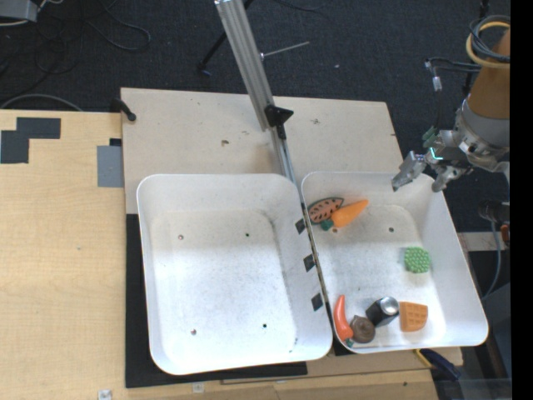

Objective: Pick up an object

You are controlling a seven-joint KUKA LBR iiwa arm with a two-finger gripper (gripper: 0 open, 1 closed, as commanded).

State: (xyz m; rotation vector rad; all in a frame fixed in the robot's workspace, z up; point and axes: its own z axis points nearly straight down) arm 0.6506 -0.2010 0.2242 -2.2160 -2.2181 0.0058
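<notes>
The right bin (454, 248) holds several small objects. An orange carrot (350, 212) lies beside a brown oval piece (324, 208) near its far left corner. A green knobbly ball (417, 260) rests by the right wall. At the near end sit a red pepper (340, 317), a brown lump (363, 330), a black-and-silver cylinder (382, 310) and an orange wedge (413, 316). My gripper (423, 172) hangs over the far right corner of this bin, above the objects, its fingers spread open with nothing between them.
The left bin (218, 267) lies beside the right one, with black clips (306, 261) along the shared wall. A slanted aluminium post (252, 65) rises behind the bins. A wooden table (58, 248) sits to the left.
</notes>
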